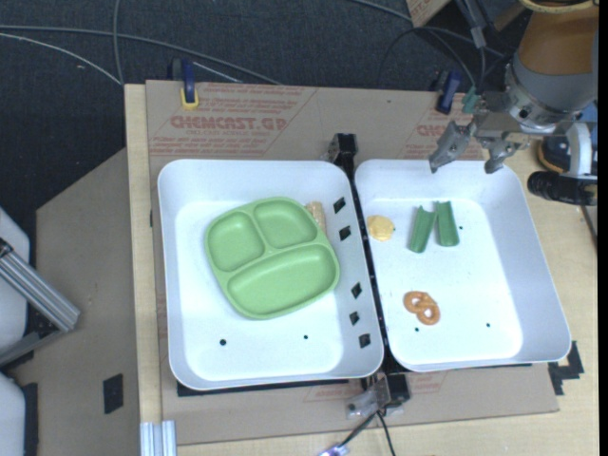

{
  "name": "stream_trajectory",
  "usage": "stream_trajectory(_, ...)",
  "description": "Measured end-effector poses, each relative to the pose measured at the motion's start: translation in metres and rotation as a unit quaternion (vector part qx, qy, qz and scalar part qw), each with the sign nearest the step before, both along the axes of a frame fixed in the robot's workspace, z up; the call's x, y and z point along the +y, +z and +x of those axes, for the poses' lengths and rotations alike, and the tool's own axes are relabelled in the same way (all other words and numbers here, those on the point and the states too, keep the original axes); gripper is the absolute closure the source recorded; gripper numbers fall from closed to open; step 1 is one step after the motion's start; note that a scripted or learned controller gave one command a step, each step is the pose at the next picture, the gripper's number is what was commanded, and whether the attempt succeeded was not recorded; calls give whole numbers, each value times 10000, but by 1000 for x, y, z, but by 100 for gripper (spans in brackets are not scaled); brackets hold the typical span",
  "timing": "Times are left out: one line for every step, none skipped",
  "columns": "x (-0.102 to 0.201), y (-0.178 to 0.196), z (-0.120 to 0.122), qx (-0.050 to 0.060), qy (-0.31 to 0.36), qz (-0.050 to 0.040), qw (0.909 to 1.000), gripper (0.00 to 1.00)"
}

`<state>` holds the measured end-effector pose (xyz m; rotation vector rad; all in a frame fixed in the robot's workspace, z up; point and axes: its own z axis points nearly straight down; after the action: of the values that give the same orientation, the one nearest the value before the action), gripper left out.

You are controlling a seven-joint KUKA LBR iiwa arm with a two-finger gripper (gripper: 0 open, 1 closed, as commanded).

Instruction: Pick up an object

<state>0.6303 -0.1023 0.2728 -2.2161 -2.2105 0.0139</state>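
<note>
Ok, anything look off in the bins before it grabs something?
One small thing: a tan food piece is wedged against the green plate in the left bin, partly hidden. Nothing is spilled or damaged.

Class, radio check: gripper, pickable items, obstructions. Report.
Gripper open, over right bin's far rim, holding nothing. Green sticks, pretzel, yellow piece untouched in bin. Nothing blocking.

Before me, mid-frame, two shallow white plastic bins sit side by side, left (171, 255) and right (494, 283), on a brown printed cardboard sheet (275, 117). A blue clamp (189, 82) grips its upper-left edge. Thin grey cables (119, 27) cross the dark carpet (66, 103) above.
</note>
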Motion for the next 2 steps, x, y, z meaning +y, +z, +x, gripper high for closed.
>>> stream_trajectory(0, 8, 2, -68, 13, -8, 10000, 0)
stream_trajectory(1, -52, -5, -42, 12, -2, 10000, 0)
